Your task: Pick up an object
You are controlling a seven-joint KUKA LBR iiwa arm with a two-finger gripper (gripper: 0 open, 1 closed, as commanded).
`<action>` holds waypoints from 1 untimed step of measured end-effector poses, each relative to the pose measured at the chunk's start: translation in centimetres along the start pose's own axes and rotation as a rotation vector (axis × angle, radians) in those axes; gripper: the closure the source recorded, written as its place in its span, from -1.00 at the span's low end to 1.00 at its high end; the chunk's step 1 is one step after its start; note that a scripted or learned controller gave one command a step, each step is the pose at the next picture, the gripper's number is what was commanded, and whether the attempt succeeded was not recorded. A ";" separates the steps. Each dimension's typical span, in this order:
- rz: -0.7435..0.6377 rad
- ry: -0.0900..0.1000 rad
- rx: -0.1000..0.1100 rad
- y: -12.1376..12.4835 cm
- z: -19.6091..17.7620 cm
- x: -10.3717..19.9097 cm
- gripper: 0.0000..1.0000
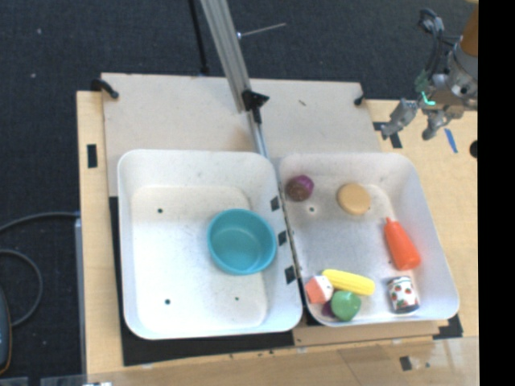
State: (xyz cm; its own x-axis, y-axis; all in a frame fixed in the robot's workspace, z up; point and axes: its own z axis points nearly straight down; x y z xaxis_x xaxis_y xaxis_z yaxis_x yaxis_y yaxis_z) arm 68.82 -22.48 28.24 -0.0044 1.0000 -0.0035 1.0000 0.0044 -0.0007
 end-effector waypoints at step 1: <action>0.004 0.001 0.002 -0.9 4.7 -0.2 -1.00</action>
State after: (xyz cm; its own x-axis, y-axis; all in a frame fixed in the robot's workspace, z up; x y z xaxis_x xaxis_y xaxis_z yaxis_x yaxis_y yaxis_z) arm 67.89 -22.66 23.59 0.0000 1.0000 -0.0027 1.0000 0.0000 -0.0031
